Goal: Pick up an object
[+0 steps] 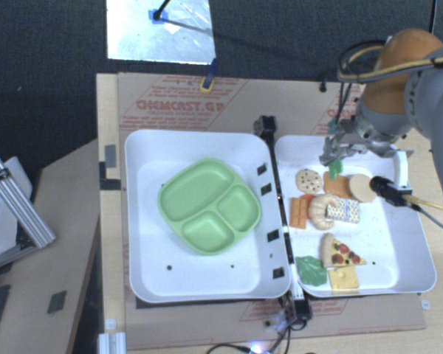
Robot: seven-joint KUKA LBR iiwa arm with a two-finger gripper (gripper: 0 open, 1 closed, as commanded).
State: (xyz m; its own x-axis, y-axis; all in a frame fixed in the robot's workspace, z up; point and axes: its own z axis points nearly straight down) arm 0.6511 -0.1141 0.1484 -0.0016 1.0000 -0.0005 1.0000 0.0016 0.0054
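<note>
- The floor point(44, 50) around the set-up is dark carpet, and a crinkled silver sheet point(159, 21) lies on it at the far side
- The bench point(66, 220) is pale tan, and a brown cardboard sheet point(181, 103) with red print lies under both bins
- A metal frame point(11, 198) leans in at the left edge
- The left bin point(144, 220) is white and shallow and holds a green plate point(209, 206) with three compartments, lying flat near its middle
- The right bin point(406, 249) touches the left one along a black divider point(273, 198) and holds a cluster of toy food
- The arm point(435, 102) reaches in from the right over the far part of the right bin, its orange band uppermost
- The gripper point(334, 159) points down at the far left part of the right bin, right above the green top of a carrot point(337, 179); it cannot be told whether the gripper is open or closed, or whether it touches the carrot
- The carrot lies in the right bin between a cookie point(308, 180) on its left and a round bun point(362, 188) on its right
- Nearer the camera lie an orange strip point(299, 212), a donut point(321, 209) and a sprinkled block point(345, 211), side by side and touching
- At the near end are a pizza slice point(340, 253), a green leaf point(311, 270) and a yellow cheese point(343, 279), close together
</note>
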